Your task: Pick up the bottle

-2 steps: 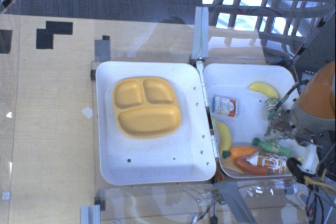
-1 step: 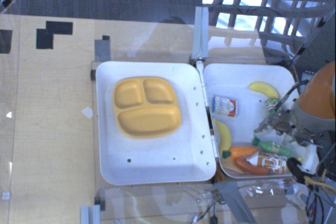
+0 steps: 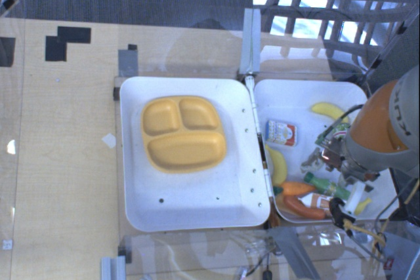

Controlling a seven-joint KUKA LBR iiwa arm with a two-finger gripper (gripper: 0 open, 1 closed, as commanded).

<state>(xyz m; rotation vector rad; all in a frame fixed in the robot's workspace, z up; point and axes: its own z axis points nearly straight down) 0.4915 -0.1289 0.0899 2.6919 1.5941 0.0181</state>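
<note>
The bottle [image 3: 330, 185] is green and lies on its side near the front of the right bin [image 3: 295, 92], beside an orange carrot [image 3: 295, 188]. My gripper [image 3: 319, 160] hangs just above and behind the bottle, low in the bin, on the grey arm with its orange band [image 3: 377, 128] reaching in from the right. The arm's wrist hides the bottle's right end. Nothing shows as lifted off the bin floor.
The right bin also holds a second carrot [image 3: 303, 207], a yellow banana [image 3: 279, 165] by the divider, another banana [image 3: 327, 110] at the back and a small carton [image 3: 281, 133]. A yellow divided plate [image 3: 184, 133] lies in the left bin [image 3: 197, 206].
</note>
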